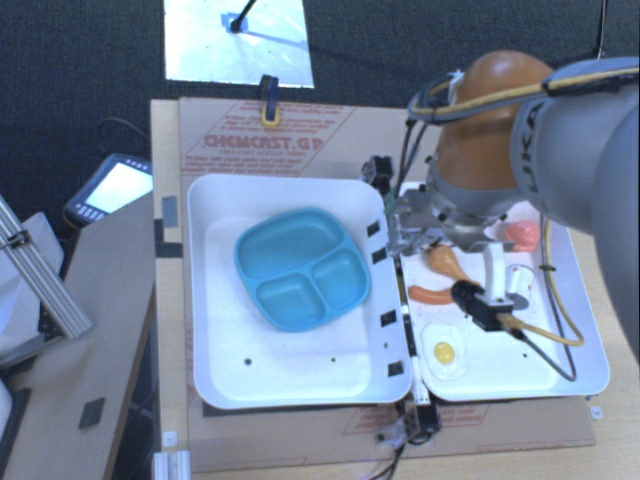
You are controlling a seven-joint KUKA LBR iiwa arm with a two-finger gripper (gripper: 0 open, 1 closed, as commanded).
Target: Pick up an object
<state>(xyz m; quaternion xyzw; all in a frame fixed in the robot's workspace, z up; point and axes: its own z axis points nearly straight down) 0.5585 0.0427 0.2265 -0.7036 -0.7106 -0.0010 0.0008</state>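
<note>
My gripper (400, 230) hangs low over the left edge of the right bin (575, 368), close to the divider between the two bins. Just right of it lies an orange pear-shaped toy (445, 261), with a thin orange sausage (430, 293) below that. At the bin's front sits a fried-egg toy (443, 353). A pink object (522, 234) peeks out behind the wrist at the right. Nothing shows between the gripper's tips. A blue divided plate (300, 268) rests in the left bin (205, 308).
Both bins stand on a cardboard sheet (270, 138). A handheld screen (110, 193) and an aluminium rail (40, 278) lie off the bench to the left. A shiny square sheet (235, 28) lies beyond the back edge.
</note>
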